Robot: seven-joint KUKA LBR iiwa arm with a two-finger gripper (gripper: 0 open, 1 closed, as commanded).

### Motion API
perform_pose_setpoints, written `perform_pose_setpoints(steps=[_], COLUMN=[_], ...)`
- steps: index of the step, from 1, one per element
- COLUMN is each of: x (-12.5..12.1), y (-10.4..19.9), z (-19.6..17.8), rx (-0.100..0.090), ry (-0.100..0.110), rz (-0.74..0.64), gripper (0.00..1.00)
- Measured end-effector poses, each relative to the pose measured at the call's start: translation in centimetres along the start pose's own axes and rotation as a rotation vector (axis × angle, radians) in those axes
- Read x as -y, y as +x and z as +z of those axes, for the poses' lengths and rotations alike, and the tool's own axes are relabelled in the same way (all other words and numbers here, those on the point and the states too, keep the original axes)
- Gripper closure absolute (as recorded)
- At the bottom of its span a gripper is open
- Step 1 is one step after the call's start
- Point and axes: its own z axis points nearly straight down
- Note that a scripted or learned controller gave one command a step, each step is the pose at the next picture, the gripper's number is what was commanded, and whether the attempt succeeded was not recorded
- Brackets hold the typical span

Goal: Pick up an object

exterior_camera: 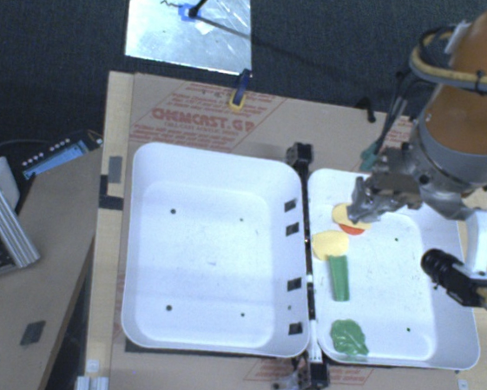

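Yellow piece [343,214] just beneath the hand [361,214]

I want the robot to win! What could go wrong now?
The gripper sits low over a flat yellow piece with a red bit, which may be too thin to pinch. A second flat yellow piece and a green stick-shaped block lie close by, so it could nudge them instead. They also lie near the right white bin's inner wall.
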Motion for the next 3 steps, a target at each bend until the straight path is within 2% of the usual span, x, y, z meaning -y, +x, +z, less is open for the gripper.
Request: perform_pose_setpoints(steps=[1, 2, 3], x=[1.4, 1.4, -6.7], y=[6.9, 12.1, 5.2], z=[-8.1, -14.4, -14.1], rx=[-0.002, -0.003, 0.003], ry=[-0.024, -0.025, -0.021], rz=[-0.002, -0.001, 0.015], gripper=[1.0, 1.0, 1.0])
